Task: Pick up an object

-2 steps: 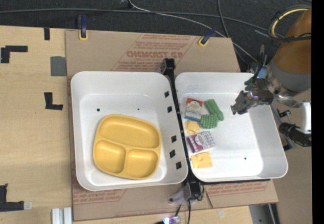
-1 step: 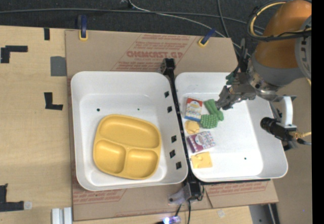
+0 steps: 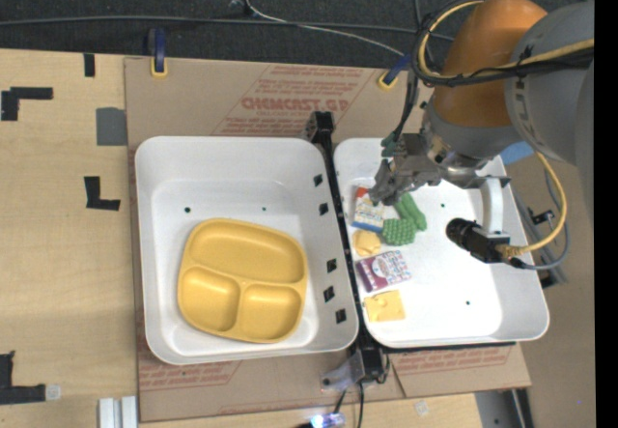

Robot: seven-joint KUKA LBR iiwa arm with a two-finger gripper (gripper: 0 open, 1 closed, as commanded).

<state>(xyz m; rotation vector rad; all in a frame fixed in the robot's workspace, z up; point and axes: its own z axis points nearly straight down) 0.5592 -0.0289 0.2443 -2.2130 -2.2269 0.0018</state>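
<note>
My gripper (image 3: 391,186) hangs low over the right bin (image 3: 502,320), directly above a green object (image 3: 407,220) and a small blue-and-white packet (image 3: 368,215). Whether it is spread or closed I cannot tell. The green object's long axis runs diagonally, just below-right of my tip. A yellow tray (image 3: 241,278) lies in the left bin (image 3: 154,252).

Even overhead light is falling; soft shadows are pooling beneath the gripper (image 3: 388,186); focus is slightly soft.
</note>
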